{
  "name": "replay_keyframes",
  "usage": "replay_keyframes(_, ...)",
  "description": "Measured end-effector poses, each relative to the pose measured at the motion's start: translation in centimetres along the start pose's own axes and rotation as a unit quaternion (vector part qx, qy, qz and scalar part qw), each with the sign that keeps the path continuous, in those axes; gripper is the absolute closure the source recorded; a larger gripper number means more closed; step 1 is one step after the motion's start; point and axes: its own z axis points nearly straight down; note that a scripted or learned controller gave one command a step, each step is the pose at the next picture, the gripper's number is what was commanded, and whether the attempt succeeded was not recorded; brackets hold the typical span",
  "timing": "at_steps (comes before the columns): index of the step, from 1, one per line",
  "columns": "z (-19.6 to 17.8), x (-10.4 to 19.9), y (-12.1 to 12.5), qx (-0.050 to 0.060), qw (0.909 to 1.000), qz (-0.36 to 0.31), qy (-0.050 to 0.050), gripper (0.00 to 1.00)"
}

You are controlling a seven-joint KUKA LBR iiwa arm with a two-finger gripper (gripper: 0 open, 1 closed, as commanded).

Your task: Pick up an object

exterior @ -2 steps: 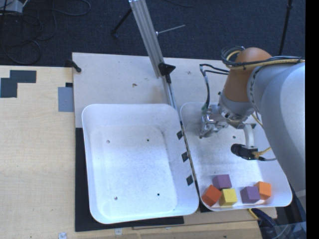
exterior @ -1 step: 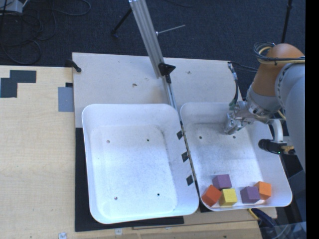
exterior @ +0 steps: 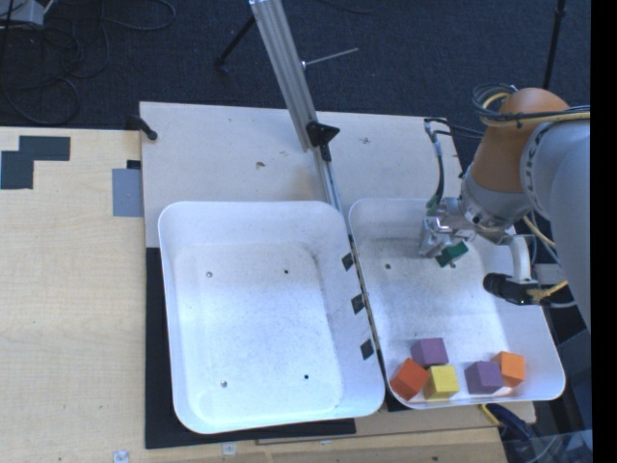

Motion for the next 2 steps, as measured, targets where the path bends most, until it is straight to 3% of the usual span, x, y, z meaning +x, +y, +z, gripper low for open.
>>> replay_keyframes(1,0.0,0.0,0.1,-0.001,1.0,-0.001,-0.001,0.0)
replay_keyframes(2,1.5,-4.2,-0.9,-0.001,1.0,0.001,0.007,0.0)
